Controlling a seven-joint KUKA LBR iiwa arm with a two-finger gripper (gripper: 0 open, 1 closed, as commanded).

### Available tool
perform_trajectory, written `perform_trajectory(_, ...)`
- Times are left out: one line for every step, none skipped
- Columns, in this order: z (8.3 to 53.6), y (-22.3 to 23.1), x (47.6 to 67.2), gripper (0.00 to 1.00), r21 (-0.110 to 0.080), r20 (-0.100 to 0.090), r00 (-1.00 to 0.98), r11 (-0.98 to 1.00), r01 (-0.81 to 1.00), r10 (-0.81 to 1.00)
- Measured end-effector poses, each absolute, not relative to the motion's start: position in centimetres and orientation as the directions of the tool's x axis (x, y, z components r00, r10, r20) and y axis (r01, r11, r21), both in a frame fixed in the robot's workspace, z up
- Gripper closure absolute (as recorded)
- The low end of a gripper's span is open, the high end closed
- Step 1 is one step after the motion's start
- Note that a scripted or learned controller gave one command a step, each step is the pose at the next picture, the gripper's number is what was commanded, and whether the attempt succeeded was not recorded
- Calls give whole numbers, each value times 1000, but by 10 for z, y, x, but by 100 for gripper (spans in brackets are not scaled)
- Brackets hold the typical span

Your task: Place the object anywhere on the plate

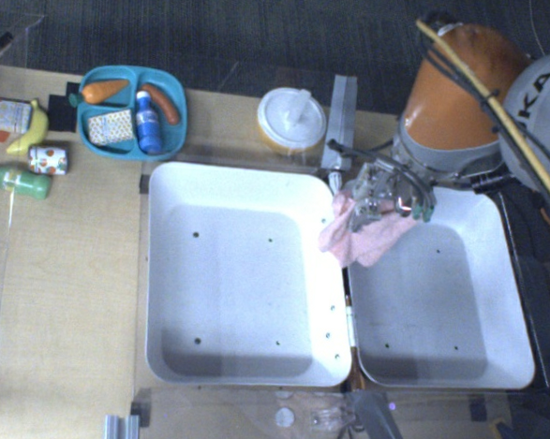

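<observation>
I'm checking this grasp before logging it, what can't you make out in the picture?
- Gripper: the pink cloth bunches against it, hiding whether the fingers grip it.
- Cloth's upper part: covered by the gripper.
- Small can label, left bench: too small to read.
- Arm: cut off by the right edge.

Two bins sit side by side on the bench (61, 321). The left bin (243, 277) touches the right bin (448, 301). A cloth (363, 234) hangs over the edge where they meet, under the gripper (389, 201). Behind the left bin stands a cup (291, 119). Left of it sits a tray (132, 112) with food in it.
</observation>
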State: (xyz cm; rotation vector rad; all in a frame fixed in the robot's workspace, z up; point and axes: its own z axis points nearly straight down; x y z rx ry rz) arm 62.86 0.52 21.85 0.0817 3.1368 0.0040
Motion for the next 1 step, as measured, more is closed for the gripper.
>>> perform_trajectory(213, 60, 608, 100, 3, -3, -1000, 1000, 0, 0)
